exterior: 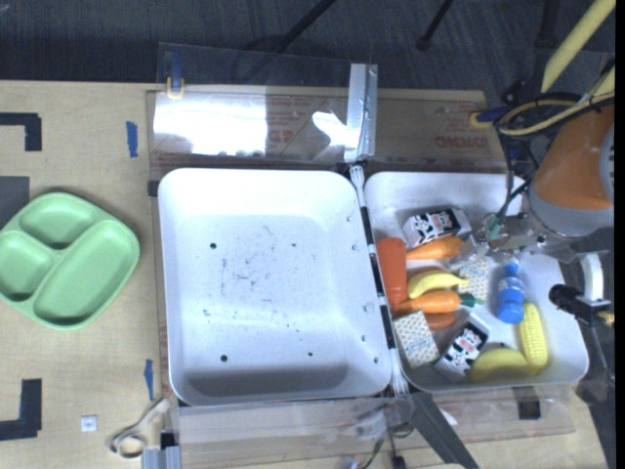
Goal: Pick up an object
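- Objects for picking are all piled in the right bin (571, 364): an orange carrot-like piece (392, 270) along its left wall, a banana (437, 283) next to it, another carrot (436, 302) just below the banana, a blue bottle (510, 297), a corn cob (532, 334), a yellow piece (500, 362) at the front, plus two black-and-white cartons, one at the back (433, 225) and one near the front (465, 344).
- Left bin (195, 262) sits right beside it, sharing the middle edge.
- Arm (576, 179) comes in from the right, orange band over the far right corner of the right bin.
- Claw (498, 234) is low over the back of the pile, near the back carton and the blue bottle. Honestly can't tell whether it's gripping anything, too cluttered there.
- Green divided plate (68, 257) is off on the table (78, 379) to the left, well apart from the bins.
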`<action>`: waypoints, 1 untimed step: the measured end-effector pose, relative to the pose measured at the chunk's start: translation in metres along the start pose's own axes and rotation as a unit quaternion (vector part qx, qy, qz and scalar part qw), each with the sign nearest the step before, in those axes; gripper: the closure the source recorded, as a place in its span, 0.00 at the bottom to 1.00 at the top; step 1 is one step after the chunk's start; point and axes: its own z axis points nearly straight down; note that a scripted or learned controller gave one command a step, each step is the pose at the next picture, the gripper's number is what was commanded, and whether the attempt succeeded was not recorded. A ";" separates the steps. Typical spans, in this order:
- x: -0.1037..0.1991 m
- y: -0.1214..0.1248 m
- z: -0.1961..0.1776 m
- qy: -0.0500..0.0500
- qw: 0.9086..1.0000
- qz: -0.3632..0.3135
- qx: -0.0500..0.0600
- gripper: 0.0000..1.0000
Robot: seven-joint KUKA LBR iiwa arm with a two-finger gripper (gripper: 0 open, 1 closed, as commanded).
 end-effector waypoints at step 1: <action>-0.033 0.043 0.008 0.006 1.000 0.031 0.001 0.00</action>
